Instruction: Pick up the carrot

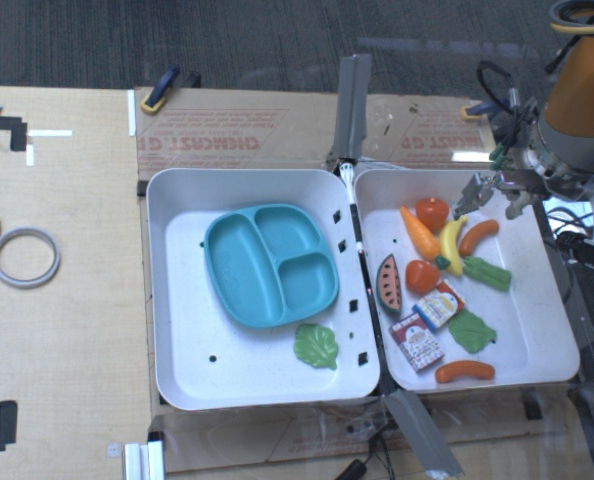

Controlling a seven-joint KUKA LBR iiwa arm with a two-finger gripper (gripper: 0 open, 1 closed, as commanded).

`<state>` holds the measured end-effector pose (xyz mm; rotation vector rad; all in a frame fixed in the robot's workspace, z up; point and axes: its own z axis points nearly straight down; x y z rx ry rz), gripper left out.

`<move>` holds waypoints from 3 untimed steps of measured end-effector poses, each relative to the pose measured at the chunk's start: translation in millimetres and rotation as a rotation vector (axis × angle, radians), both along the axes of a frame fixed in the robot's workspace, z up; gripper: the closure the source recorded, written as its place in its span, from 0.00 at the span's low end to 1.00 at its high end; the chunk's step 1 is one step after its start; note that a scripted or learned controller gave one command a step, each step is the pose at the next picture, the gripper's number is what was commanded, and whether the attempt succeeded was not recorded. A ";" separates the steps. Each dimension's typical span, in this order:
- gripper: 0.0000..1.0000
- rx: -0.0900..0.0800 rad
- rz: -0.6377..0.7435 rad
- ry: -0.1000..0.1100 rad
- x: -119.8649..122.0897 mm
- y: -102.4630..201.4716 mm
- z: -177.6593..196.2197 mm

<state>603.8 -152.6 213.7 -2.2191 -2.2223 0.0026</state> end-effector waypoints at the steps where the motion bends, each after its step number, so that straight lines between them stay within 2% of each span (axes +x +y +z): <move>1: 0.00 0.000 0.255 -0.001 -14.9 58.7 -115.7; 2: 1.00 0.000 0.250 -0.002 -14.8 57.1 -106.3; 3: 1.00 0.000 0.131 -0.001 -18.1 88.6 -8.0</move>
